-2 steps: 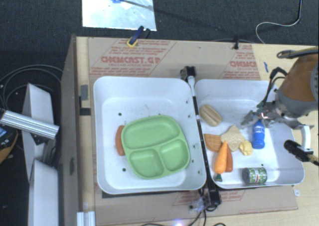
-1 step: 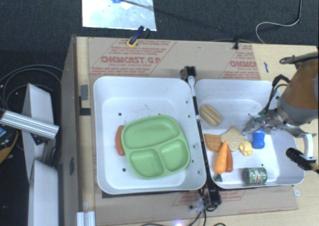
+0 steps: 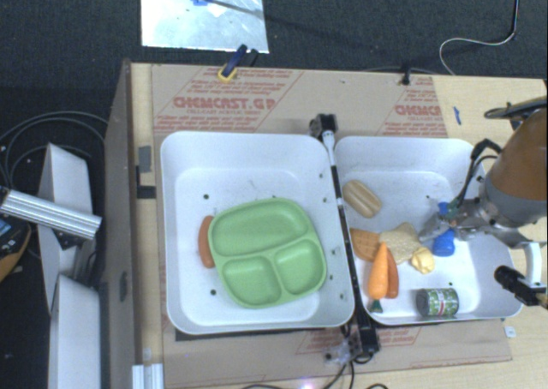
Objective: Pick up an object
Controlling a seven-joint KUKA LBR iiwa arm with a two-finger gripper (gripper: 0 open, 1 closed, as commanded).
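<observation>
The right bin [image 3: 402,164] holds several toy foods. Among them are a tan bread roll [image 3: 361,199], an orange wedge [image 3: 365,244], a beige cracker [image 3: 400,241], an orange carrot [image 3: 380,272], a yellow piece [image 3: 422,260], a blue object [image 3: 443,247] and a green can [image 3: 437,302] lying on its side. My gripper [image 3: 435,229] reaches in from the right and sits low in this bin. Its tip is just above the blue object and beside the cracker. Nothing is visibly lifted off the bin floor.
The left bin [image 3: 188,164] carries a green divided plate [image 3: 265,252] with a reddish sausage [image 3: 205,242] along its left side. A black divider [image 3: 336,199] separates the bins. The arm's orange band [image 3: 522,169] hangs over the right bin's right rim.
</observation>
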